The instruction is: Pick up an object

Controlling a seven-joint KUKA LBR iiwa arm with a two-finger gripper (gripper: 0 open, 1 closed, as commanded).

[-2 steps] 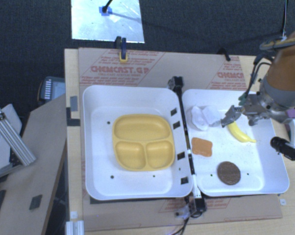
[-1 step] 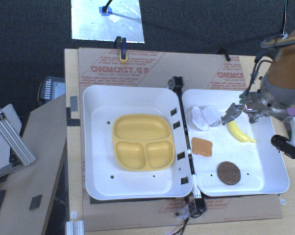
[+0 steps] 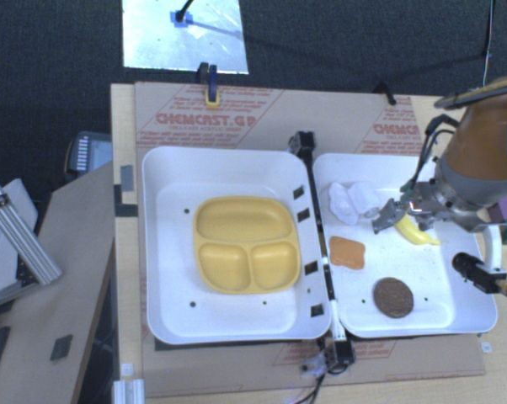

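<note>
Cardboard sheet (image 3: 237,116) underlies two white bins (image 3: 165,225) above dark carpet (image 3: 51,32).

my gripper (image 3: 402,215) low over right bin (image 3: 464,310), touching the banana (image 3: 417,232) | white wad (image 3: 352,200) just beside | orange slab (image 3: 348,252), brown disc (image 3: 393,297) nearer | yellow tray (image 3: 241,244) in left bin (image 3: 165,251)

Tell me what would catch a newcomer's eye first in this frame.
The yellow divided tray stands out, sitting alone in the middle of the left bin. In the right bin, the arm's gripper hangs low beside a banana, with a white crumpled item behind and an orange slab and brown disc in front.
</note>
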